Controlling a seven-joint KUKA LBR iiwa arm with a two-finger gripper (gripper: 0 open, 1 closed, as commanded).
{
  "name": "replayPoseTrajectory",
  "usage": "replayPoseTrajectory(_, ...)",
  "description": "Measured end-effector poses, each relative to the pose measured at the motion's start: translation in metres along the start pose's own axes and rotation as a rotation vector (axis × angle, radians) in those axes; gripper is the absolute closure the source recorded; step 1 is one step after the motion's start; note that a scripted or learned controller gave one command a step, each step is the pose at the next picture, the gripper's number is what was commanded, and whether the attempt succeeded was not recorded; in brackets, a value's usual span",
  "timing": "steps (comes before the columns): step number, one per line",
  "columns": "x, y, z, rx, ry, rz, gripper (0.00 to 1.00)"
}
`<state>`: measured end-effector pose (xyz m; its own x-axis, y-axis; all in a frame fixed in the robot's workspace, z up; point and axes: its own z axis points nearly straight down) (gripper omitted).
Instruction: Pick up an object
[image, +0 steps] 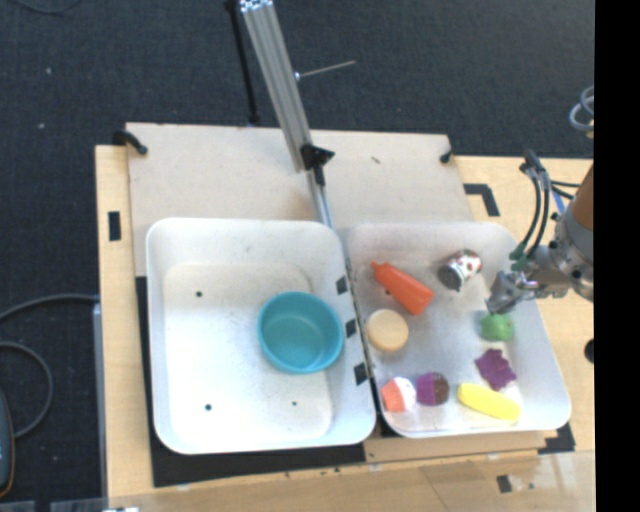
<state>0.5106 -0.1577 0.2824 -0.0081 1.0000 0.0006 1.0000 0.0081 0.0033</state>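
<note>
My gripper (503, 296) reaches in from the right over the right bin (437, 236), near its right wall. Just below it lies a small green object (496, 326), close to or touching the gripper's tip. The same bin holds an orange carrot-shaped piece (403, 285), a shiny silver and brown object (460, 268), a round beige piece (388, 330), a purple piece (495, 367), a yellow banana-like piece (488, 402), a dark purple ball (432, 388) and a red and white piece (398, 394).
A blue bowl (300, 332) sits in the left bin (170, 250), near its right side. A metal pole (285, 90) slants down from the top to the gap between the bins. Cables (540, 200) hang along the arm at the right.
</note>
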Motion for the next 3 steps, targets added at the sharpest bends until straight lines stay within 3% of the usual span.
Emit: replayPoseTrajectory(3, 0.162, 0.009, 0.031, 0.004, 0.0, 0.002, 1.0)
